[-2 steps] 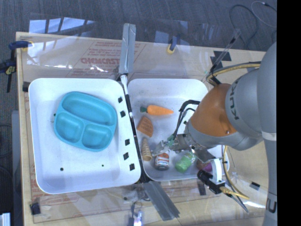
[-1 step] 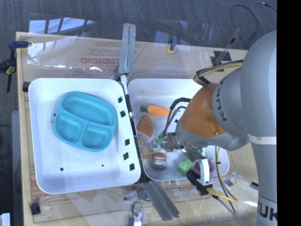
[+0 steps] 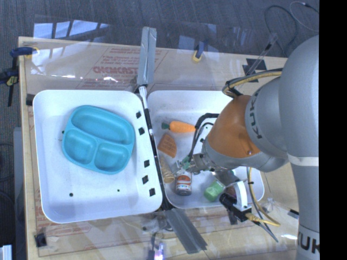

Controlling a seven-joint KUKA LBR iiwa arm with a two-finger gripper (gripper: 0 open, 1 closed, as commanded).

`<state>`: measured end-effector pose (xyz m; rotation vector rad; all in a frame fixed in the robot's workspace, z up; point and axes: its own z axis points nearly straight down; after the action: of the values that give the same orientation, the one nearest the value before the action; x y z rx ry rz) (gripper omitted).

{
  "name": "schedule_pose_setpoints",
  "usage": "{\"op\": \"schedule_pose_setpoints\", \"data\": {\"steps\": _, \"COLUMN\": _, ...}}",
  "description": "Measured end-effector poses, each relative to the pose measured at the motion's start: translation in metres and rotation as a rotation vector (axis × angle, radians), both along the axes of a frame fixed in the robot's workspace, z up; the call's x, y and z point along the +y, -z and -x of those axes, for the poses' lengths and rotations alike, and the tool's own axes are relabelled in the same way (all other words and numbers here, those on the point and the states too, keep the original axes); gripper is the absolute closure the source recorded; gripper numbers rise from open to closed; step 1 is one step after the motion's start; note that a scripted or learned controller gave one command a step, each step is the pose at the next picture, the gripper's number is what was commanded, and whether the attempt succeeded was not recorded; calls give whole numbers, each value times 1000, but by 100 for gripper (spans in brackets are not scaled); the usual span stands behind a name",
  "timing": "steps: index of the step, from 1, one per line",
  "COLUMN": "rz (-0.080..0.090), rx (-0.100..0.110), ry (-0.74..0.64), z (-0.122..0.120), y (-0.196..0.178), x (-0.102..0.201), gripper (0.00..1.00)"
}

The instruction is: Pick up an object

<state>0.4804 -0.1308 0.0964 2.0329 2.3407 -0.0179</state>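
**Me:** Blue plastic first — the divided plate lies alone in the left bin, well apart from the arm. I'm leaving it out of this.

**Spotter:** And the right bin?

**Me:** Going across: an orange carrot near the back, its long axis running left to right; a tan wedge just below it; then a small can with a red label standing near the front wall; then a green block just right of the can.

**Spotter:** Where's the gripper?

**Me:** Low in the right bin, under the grey arm and its orange band. The wrist hides the tip, so I cannot tell how far apart the fingers stand, and I see nothing between them.

**Spotter:** Nearest target?

**Me:** I'd judge the can — it sits just in front of the gripper, towards the near wall, with the block close on its right. The carrot lies behind, further off. A short move forward and down is what the pick seems to call for.
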Motion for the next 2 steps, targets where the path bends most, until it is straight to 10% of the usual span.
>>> {"op": "schedule_pose_setpoints", "data": {"steps": 2, "rz": -1, "rx": 17, "ry": -128, "z": -12, "y": 1, "x": -2, "gripper": 0}}
